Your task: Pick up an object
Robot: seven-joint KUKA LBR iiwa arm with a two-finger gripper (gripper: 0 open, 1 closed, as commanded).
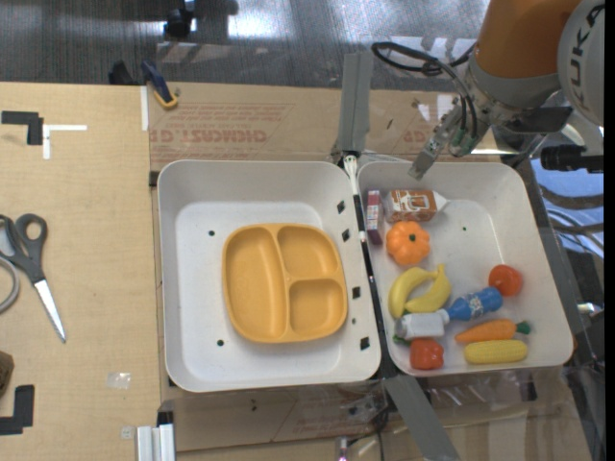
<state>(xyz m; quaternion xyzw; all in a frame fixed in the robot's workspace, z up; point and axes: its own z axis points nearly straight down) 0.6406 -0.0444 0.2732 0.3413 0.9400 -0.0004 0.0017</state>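
Nearest the camera, along the near wall of the right bin (538, 257), lie a red tomato (427, 353), a yellow corn cob (495, 351) and, just behind the cob, an orange carrot (490, 331). A small bottle with a blue body and white cap (452, 315) lies across the bin's middle, touching a bunch of yellow bananas (419, 291). An orange-red fruit (505, 279) sits near the right wall. An orange pumpkin (408, 243) rests toward the far-left corner, just in front of a small brown carton (415, 204); a thin dark-red packet (374, 217) lies along the left wall. The left bin (183, 286) carries a yellow three-compartment tray (285, 282) at its centre. On the desk (77, 257), scissors (36, 272) lie near the left edge. The gripper (430, 154) hangs above the far rim of the right bin, tilted, apart from every object; whether its jaws are open or closed cannot be told. The arm (528, 36) enters from the far right corner.
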